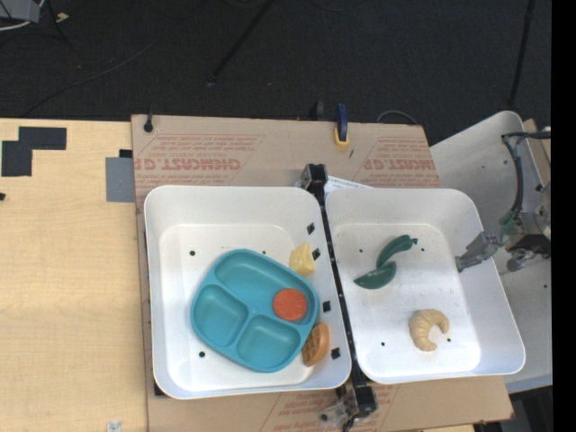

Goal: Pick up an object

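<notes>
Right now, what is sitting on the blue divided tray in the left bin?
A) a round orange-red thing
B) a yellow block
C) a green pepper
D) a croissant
A: the round orange-red thing lies in a compartment of the blue tray, while the green pepper and croissant lie in the right bin, and the yellow piece lies off the tray's edge.

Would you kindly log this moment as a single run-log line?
hand: at right bin's right rim, holding nothing seen | right bin: green pepper, croissant | left bin: blue tray bearing orange round
</notes>
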Controlling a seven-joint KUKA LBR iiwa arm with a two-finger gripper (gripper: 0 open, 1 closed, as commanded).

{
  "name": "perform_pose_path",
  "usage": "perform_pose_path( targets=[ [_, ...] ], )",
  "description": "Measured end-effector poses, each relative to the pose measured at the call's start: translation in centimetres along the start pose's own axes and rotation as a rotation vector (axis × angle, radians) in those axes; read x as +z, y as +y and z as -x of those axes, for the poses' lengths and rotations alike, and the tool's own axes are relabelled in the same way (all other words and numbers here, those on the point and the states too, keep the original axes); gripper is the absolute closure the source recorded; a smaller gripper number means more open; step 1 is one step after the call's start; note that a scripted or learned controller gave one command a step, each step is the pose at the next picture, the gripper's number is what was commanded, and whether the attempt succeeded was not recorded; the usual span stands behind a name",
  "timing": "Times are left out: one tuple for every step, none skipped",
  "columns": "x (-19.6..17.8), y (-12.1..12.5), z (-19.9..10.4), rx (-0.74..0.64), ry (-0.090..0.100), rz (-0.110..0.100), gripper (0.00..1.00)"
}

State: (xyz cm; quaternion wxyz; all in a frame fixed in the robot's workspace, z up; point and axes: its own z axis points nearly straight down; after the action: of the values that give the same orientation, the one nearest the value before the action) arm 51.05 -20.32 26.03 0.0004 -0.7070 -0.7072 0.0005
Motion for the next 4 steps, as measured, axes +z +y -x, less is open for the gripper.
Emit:
perform_pose_path(
  targets=[
    [-1.0, 0.0, 0.1, -0.001, 0.001, -0.001, 1.0],
    [1.0, 2.5, -2.7, -0.002, 0.002, -0.003, 1.0],
    [6.2, 10.9, -2.5, -0.002, -0.001, 0.001, 1.0],
    [7.0, 13.4, -8.1, -0.004, 0.0, 0.001, 1.0]
  ],
)
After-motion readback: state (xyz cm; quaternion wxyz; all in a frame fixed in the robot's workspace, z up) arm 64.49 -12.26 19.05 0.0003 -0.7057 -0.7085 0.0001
